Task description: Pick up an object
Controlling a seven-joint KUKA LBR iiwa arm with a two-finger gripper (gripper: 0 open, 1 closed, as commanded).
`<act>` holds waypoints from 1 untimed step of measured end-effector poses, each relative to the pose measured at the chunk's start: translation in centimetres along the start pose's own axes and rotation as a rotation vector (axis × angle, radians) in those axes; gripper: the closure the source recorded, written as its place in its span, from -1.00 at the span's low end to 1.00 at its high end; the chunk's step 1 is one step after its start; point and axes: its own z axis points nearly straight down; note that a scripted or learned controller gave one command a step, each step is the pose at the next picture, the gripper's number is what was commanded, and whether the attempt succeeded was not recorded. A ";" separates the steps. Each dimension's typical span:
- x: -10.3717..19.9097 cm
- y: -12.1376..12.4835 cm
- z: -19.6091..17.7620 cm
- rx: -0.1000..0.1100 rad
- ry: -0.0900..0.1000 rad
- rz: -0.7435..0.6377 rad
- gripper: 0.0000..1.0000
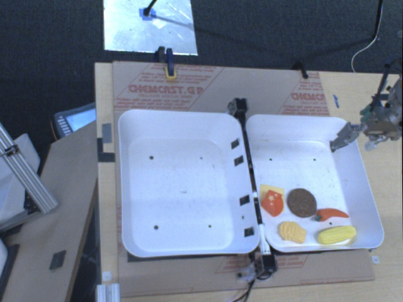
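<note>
Single overhead camera
It looked down at a slant from above the bench (208, 80), taking in both white bins (182, 187).

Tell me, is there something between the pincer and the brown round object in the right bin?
Nothing visible. The pincer is over the right bin's far right rim, and bare white floor lies between it and the brown round object.
</note>
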 end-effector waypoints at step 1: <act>-2.8 -0.3 14.2 0.012 0.002 0.004 -1.00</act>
